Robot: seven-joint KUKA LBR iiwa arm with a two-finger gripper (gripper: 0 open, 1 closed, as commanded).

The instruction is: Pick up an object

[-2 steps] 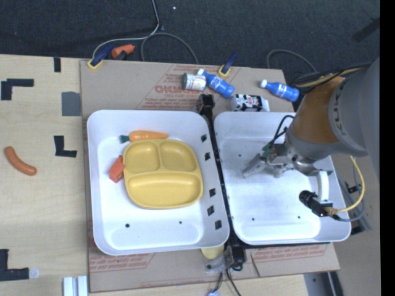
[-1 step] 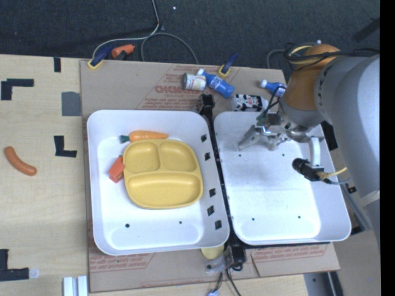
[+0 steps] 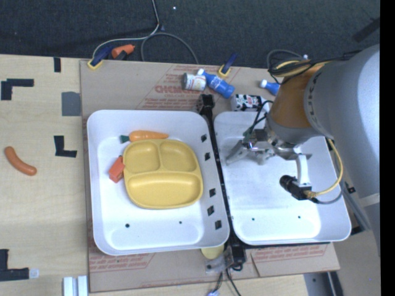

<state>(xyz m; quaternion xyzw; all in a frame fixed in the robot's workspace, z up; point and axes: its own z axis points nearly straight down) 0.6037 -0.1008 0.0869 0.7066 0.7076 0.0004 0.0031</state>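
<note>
My gripper [image 3: 249,153] hangs low over the upper left part of the right bin [image 3: 290,217], under the orange-banded wrist. Its fingers stand apart, open, with nothing between them; one grey finger [image 3: 233,156] points towards the divider between the bins. In the left bin [image 3: 108,227] lies a yellow divided plate [image 3: 163,172]. An orange carrot [image 3: 148,135] rests just behind the plate, and a small red-orange piece [image 3: 116,169] lies against the plate's left side. The arm's bulk hides the right bin's far right corner.
An orange sausage-shaped toy [image 3: 20,161] lies on the bench far left, outside the bins. Behind the bins are a white bottle [image 3: 196,80], a blue object [image 3: 222,86] and an orange-and-yellow clamp [image 3: 111,53]. A black cable loops beside the wrist [image 3: 299,187].
</note>
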